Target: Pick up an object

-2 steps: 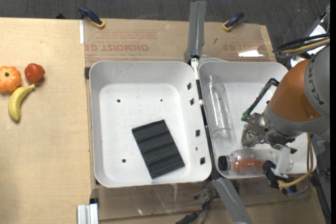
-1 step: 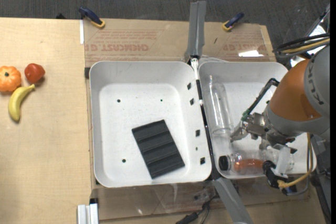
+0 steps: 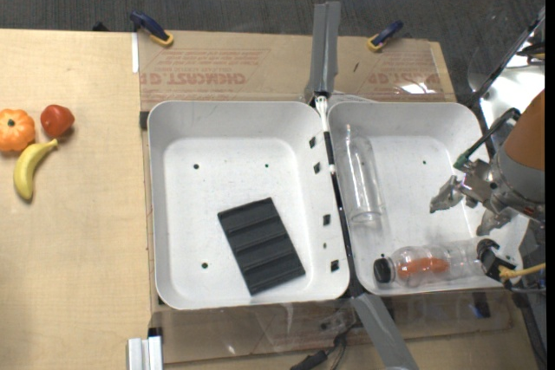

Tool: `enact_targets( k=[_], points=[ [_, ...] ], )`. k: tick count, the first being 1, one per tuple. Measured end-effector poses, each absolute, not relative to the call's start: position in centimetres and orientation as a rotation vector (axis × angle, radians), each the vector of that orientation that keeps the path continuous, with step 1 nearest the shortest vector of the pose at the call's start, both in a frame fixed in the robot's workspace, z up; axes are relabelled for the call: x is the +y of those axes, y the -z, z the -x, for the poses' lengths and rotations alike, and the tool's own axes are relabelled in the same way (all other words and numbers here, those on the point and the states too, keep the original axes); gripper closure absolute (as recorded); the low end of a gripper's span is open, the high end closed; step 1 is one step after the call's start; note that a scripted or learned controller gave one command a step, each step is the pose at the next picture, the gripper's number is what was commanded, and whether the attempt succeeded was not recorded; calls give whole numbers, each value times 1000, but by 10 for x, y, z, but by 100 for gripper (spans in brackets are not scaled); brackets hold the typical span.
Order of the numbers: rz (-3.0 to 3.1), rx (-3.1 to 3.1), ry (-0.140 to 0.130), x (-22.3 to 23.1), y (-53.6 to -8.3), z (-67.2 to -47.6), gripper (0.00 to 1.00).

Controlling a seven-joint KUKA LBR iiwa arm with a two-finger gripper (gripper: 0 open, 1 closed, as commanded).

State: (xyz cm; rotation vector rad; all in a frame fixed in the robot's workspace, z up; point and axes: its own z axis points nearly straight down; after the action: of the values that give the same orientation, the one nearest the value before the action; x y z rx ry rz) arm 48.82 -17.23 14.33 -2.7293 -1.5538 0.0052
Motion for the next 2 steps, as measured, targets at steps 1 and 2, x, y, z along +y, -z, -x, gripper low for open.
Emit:
enact_targets(
  k=[1,2],
  points=[
    [2782,-1461,-3,-209,-183,-477,0],
    [2800,-1435,11,-145,-123,-481,0]
  ],
)
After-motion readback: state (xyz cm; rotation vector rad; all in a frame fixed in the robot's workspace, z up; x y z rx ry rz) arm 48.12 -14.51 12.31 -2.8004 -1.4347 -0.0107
